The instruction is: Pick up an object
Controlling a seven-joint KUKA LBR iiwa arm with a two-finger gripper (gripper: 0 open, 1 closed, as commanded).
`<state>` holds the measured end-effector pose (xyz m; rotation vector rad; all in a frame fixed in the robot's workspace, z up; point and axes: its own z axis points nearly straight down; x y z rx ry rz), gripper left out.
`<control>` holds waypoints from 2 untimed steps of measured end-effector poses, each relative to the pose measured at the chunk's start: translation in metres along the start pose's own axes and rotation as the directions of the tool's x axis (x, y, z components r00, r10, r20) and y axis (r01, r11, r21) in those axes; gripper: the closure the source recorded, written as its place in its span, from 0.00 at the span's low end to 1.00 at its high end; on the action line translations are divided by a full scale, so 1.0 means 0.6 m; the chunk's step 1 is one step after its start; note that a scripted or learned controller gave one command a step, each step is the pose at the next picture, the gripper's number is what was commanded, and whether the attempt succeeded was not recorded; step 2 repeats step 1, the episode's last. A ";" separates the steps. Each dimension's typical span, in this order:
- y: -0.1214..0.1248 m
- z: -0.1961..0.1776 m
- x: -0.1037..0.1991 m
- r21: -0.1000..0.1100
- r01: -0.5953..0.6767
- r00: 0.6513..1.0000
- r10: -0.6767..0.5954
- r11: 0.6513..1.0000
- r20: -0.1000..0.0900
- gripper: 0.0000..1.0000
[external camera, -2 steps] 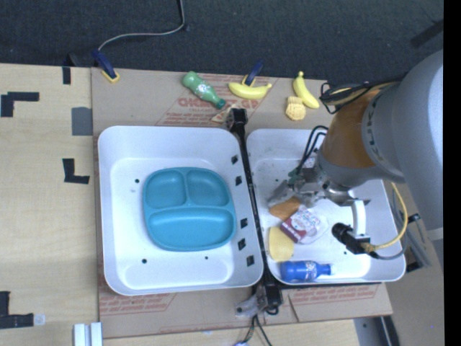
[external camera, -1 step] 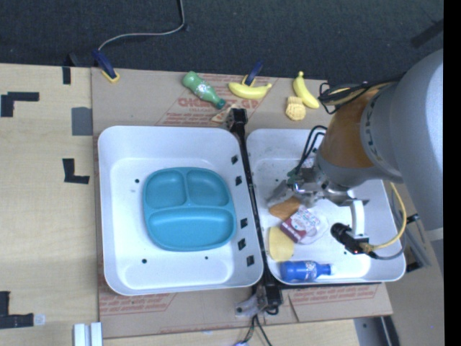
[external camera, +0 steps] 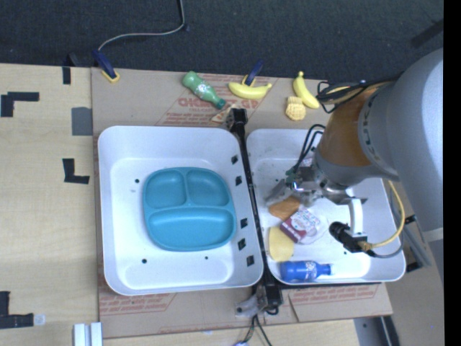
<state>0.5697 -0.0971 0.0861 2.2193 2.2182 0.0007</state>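
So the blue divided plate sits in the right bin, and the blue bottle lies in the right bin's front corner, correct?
Not quite. The camera view shows the blue divided plate in the left bin, not the right bin. The blue bottle does lie in the right bin's front corner.

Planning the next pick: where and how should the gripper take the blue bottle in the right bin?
Grip the blue bottle across its body, coming straight down from above. It lies on its side along the near wall of the right bin, cap toward the right, so the fingers should probably straddle its narrow width. The yellow piece beside it leaves some room.
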 end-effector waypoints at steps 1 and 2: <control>-0.010 -0.001 -0.001 -0.004 0.002 1.000 -0.002 1.000 0.001 0.00; -0.010 -0.001 -0.001 -0.004 0.002 1.000 -0.002 1.000 0.001 0.00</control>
